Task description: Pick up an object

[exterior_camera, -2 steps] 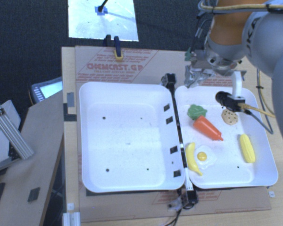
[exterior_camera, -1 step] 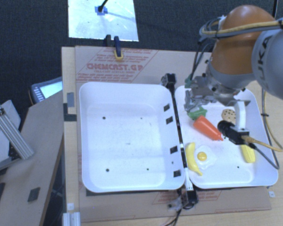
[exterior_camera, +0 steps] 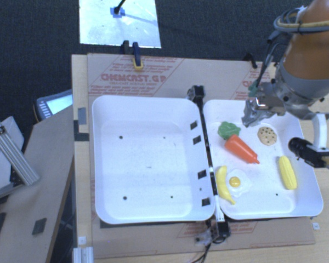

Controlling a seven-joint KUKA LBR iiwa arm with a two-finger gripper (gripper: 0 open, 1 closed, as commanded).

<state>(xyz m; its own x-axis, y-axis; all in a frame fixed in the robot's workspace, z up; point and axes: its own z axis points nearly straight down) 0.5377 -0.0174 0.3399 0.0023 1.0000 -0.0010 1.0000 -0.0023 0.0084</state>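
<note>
1. Right bin (exterior_camera: pixel 307 204), near edge: a banana (exterior_camera: pixel 223 184) touching a fried egg (exterior_camera: pixel 236 181), with a corn cob (exterior_camera: pixel 287 172) well apart toward the right.
2. Mid-bin: a carrot (exterior_camera: pixel 240 148) with its green top, and a cookie (exterior_camera: pixel 267 135) just beside it.
3. Far side: the gripper (exterior_camera: pixel 254 115) hangs above the bin's back part, near the carrot top and cookie; whether it is spread or pressed together cannot be told, and nothing shows in it.
4. Left bin (exterior_camera: pixel 107 106): bare white floor.
5. Progress: judged early. No object is lifted; descent, grasp and raise remain.
</note>
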